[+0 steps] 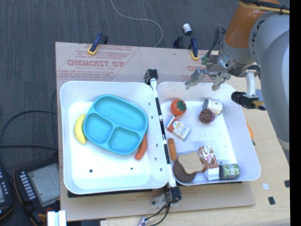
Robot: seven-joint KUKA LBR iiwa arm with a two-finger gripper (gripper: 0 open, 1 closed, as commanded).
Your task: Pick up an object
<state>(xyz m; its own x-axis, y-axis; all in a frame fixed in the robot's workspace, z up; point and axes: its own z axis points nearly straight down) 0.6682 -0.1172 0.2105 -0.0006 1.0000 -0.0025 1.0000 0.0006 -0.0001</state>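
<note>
Overhead, arm: it reached in from the upper right of the frame, grey with its orange band near the top edge.
Gripper point(205, 81): it hung over the far rim of the right bin point(248, 140), upper right of centre; its two fingers point(192, 82) were spread wide, nothing between them.
Right bin, upper part: a tomato point(178, 107) sat left of centre, with a small carton point(178, 129) just below it; a dark round piece with a white top point(209, 112) lay to the right, below the gripper and apart from it.
Right bin, lower part: a toast slice point(190, 163) rested on a dark disc point(181, 174); a small packet point(207, 156) and a green can point(229, 171) lay to its right; a sausage point(172, 149) lay by the left wall.
Left bin point(68, 126): a blue tray point(115, 125) with three sections sat in the middle, a banana point(80, 129) touching its left edge and a carrot point(141, 148) at its lower right.
Bench: a board point(108, 62) lay under both bins, held by clamps point(97, 43) at the top.
</note>
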